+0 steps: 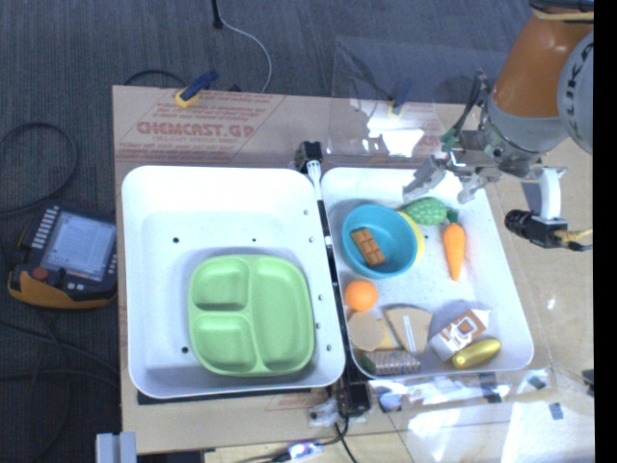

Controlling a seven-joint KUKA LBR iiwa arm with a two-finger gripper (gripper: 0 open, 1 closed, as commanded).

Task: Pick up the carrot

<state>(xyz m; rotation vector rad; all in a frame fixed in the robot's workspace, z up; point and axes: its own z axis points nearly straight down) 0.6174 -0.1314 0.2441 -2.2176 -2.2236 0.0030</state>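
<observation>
The carrot (454, 246) is orange with a green top and lies lengthwise near the right wall of the right bin (516, 302), just right of a blue bowl (381, 240). My gripper (447, 180) hangs over the back of that bin, a little above and behind the carrot's green end. Its two grey fingers (422, 177) are spread apart with nothing between them. The gripper stands apart from the carrot.
The blue bowl holds a brown waffle-like piece (367, 246). In front lie an orange ball (362, 295), a bread slice (407, 326), a small carton (458, 331) and a yellow piece (476, 352). A green sectioned plate (253, 314) sits in the left bin (159, 201).
</observation>
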